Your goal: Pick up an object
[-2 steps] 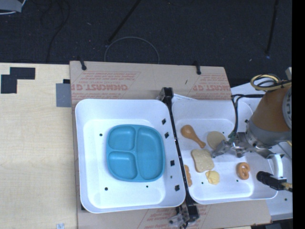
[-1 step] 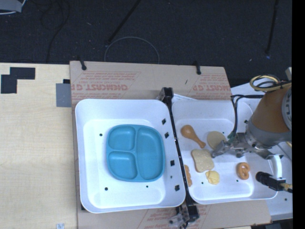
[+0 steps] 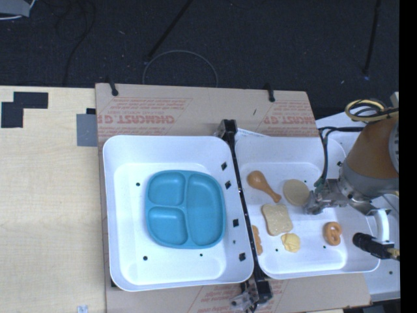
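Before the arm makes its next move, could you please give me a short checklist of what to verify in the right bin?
1. Claw is down inside the right bin: ok.
2. Claw sits next to a target, the round tan piece: ok.
3. Something is held in the claw: cannot tell.
4. Neighbours lie apart from that target: the toast slice is close below it, the drumstick to its left: not ok.
5. Pretzel and yellow piece lie away from the claw: ok.
6. Blue divided plate stays in the left bin, out of the way: ok.
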You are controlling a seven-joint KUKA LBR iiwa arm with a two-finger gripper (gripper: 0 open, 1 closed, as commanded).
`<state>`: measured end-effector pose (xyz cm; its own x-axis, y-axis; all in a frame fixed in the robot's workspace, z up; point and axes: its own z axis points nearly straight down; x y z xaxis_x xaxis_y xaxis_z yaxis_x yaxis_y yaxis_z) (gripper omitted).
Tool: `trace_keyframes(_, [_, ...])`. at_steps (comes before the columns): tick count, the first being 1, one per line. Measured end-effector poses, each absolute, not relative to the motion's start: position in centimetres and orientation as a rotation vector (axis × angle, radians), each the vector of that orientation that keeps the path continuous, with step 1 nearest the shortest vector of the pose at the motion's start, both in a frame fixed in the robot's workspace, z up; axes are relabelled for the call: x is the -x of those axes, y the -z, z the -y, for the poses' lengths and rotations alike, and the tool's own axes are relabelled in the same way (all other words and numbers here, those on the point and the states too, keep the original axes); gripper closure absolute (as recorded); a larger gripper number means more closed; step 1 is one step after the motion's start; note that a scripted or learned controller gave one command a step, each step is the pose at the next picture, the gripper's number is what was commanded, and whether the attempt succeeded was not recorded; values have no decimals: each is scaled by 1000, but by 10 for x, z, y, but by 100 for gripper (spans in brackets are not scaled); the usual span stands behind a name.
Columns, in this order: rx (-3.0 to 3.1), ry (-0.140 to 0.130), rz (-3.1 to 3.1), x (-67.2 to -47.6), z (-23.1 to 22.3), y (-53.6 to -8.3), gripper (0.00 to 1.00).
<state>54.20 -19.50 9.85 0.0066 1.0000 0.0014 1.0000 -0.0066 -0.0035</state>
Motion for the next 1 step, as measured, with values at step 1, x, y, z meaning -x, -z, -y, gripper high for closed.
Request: trace_keyframes(1, [2222, 3, 2225, -542, 195, -162, 100])
